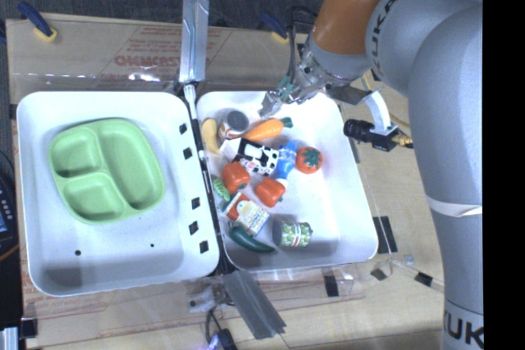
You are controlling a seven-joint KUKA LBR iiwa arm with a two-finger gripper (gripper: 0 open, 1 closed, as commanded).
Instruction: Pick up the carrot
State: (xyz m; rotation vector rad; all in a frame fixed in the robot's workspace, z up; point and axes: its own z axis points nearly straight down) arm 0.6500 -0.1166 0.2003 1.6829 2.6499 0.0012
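Just below the pincer [277, 100], a little toward the arm's side, lies the carrot [265, 129] in the right bin [349, 201]. It is not touching the pincer. I cannot tell how the pincer is set. The carrot's long side runs across the bin, its green end pointing toward the arm. A banana [211, 135] and a small tin [235, 122] sit close by, so I think a short drop straight down is needed.

Bulky grey arm [435, 94] with rounded casings, orange band [349, 4] above the wrist, dark KUKA lettering, thin cable along the top, small metallic gripper [275, 102] with greenish parts.
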